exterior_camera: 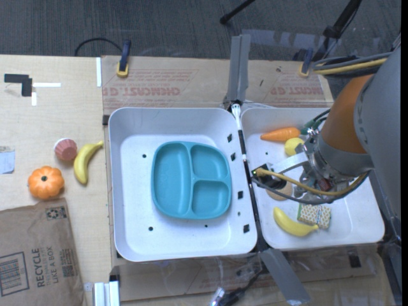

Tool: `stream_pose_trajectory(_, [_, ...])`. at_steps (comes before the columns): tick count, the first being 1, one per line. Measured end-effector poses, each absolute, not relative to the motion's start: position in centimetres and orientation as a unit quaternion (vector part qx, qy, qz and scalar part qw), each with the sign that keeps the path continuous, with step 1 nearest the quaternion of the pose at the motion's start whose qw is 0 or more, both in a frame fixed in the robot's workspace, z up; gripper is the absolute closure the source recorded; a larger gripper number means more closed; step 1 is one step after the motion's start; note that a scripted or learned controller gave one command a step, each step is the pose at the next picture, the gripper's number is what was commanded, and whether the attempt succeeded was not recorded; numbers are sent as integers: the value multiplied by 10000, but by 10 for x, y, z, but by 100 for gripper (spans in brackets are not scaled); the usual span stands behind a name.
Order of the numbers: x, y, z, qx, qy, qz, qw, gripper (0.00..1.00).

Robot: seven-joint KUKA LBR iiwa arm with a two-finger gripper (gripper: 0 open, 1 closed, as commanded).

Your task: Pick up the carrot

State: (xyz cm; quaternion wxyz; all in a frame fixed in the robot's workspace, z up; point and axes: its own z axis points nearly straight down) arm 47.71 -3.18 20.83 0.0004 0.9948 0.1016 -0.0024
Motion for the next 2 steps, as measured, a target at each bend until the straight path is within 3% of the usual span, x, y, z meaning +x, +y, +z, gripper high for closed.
stream_pose_trajectory(2, [477,-10,209,9946,1038,-49,3,100])
